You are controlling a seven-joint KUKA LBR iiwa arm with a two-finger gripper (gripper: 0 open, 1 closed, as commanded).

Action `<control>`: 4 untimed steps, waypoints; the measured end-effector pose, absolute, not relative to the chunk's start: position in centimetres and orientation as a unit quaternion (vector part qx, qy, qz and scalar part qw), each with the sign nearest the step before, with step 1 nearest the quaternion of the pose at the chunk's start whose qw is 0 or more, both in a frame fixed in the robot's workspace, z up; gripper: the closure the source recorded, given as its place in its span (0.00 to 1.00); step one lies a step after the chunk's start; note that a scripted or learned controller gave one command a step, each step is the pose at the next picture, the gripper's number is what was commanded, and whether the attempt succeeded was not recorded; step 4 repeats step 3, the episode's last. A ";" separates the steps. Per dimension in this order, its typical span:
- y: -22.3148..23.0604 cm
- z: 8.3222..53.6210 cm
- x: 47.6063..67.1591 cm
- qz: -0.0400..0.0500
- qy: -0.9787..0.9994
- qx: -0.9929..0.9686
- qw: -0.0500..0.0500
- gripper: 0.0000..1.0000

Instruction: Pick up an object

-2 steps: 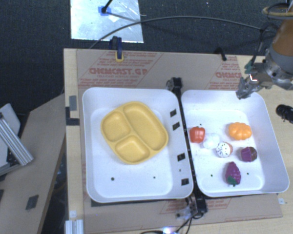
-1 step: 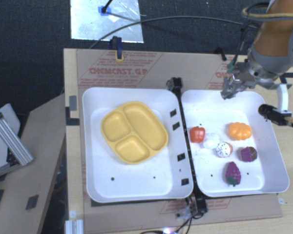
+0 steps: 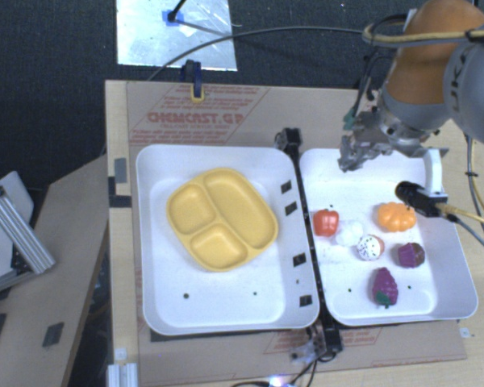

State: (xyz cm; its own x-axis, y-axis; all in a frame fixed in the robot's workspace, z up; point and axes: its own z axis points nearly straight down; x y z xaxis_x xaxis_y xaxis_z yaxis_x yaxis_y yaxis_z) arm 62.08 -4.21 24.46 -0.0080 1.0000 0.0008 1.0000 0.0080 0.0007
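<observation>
Below end effector: toy tomato, white ball, spotted egg, well apart from end effector.
End effector: nothing visibly held; grip state unclear.
Risk: clustered toys; descent may nudge neighbours, slip off rounded tomato.

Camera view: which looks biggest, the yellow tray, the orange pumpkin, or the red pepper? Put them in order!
1. Yellow tray, by far the biggest.
2. Orange pumpkin.
3. Red pepper, a little smaller than the pumpkin. They lie about equally far from the camera, so this seems fair.
</observation>
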 end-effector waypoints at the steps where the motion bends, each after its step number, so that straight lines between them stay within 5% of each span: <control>1: 1.8 24.6 61.0 -0.001 -0.711 -0.703 0.001 1.00; 3: 10.7 23.2 59.3 -0.001 -0.710 -0.704 0.000 1.00; 4: 10.7 23.2 59.3 -0.001 -0.710 -0.704 0.000 1.00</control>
